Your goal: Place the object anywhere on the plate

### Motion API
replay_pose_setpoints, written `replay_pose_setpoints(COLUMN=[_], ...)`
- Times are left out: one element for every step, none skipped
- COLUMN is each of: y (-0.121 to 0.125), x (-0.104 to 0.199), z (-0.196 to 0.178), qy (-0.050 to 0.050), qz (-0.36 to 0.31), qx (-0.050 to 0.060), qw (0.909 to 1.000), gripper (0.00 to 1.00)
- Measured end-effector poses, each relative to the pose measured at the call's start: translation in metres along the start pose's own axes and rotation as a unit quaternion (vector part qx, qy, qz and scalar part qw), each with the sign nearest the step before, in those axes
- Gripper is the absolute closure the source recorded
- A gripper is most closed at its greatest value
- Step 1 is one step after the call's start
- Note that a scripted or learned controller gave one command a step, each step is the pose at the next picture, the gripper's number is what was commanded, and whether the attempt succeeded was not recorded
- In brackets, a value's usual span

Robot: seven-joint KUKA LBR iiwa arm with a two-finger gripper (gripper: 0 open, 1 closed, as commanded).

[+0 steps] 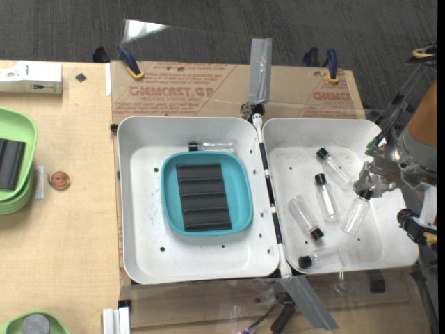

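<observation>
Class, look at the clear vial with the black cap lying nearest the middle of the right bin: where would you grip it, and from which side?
Grip the vial mid-body from above, fingers spanning its narrow width; it lies flat, apart from its neighbours.

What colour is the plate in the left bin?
Teal, with a black ribbed insert; the plate shows in the camera view.

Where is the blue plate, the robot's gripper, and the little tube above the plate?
Blue plate (171, 186): camera view, on its bare left rim.
Gripper (366, 188): camera view, at its tip, over the right bin.
Tube (211, 146): camera view, on its clear body, beside the black cap.
</observation>
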State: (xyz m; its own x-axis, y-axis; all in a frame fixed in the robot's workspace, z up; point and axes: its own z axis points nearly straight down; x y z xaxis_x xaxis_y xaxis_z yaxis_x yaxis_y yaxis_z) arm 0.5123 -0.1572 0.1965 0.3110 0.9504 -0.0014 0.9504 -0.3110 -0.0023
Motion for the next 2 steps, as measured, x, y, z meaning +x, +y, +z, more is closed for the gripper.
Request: replay_pose_setpoints(y=[-0.031, -0.051], x=[0.073, 0.121], z=[0.006, -0.019], qy=[0.0, 0.0], qz=[-0.056, -0.103], qx=[0.001, 0.0], qw=[0.9984, 0.9947], gripper=[1.0, 1.0])
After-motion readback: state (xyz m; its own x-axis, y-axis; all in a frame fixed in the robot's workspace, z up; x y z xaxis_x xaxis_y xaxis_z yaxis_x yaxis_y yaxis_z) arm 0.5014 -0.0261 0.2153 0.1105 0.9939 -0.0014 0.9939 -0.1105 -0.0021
